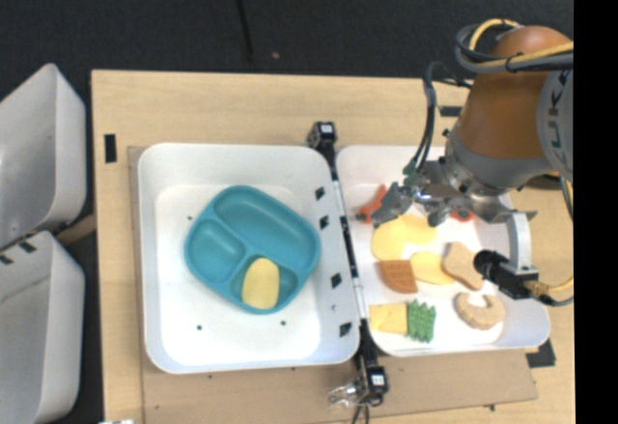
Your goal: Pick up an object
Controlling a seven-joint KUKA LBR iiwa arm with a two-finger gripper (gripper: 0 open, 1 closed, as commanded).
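Gripper on the grey-and-orange arm, reaching in from the view's right, low over the upper half of the right bin. Open or shut: cannot tell from this slant.

Directly below it, a pale yellow disc, its upper rim partly covered by the gripper. At the gripper's left side, a red piece, close to the bin's inner wall.

Below the disc, a brown piece, with a yellow wedge just beside it on the right; touching or apart, hard to say. Right of the wedge, a tan slice, lying tilted. Toward the lower right corner, a beige ring.

Along the bin's lower edge, a yellow block, and touching its right side, a green piece. All candidates for picking, then, lying in this one bin, from under the gripper down to the lower wall.

Across the divide, the left bin, set side by side with the right one. In its middle, a blue tray, turned at an angle and split into compartments. In the tray's lower compartment, a yellow oval. Both well apart from the gripper.

Under the two bins, a wooden bench. Off its left edge, two white boxes, one above the other in the view.
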